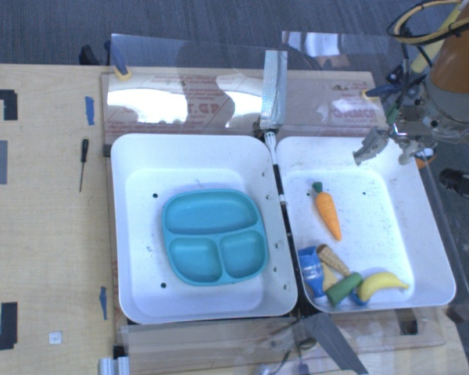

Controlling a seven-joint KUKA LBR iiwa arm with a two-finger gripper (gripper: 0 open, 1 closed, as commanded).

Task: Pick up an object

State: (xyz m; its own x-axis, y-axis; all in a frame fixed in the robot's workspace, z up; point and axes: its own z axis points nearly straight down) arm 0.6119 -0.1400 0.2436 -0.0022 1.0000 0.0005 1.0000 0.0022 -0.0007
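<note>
Camera view: the gripper (389,146) hangs with fingers spread, holding nothing, above the right bin's far edge; the orange toy carrot (327,212) lies nearer-left, lengthwise toward the camera.

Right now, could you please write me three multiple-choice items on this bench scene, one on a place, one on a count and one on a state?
1. Where does the orange toy carrot lie?
A. right white bin
B. left white bin
C. wooden bench

2. How many compartments has the turquoise plastic divided plate?
A. two
B. three
C. four

3. The gripper is:
A. clamped on the yellow toy banana
B. pressing the plate
C. at the right bin's far edge, gripping nothing

Key: 1 A, carrot inside the right bin; 2 B, three hollows; 3 C, jaws apart, bare.
</note>
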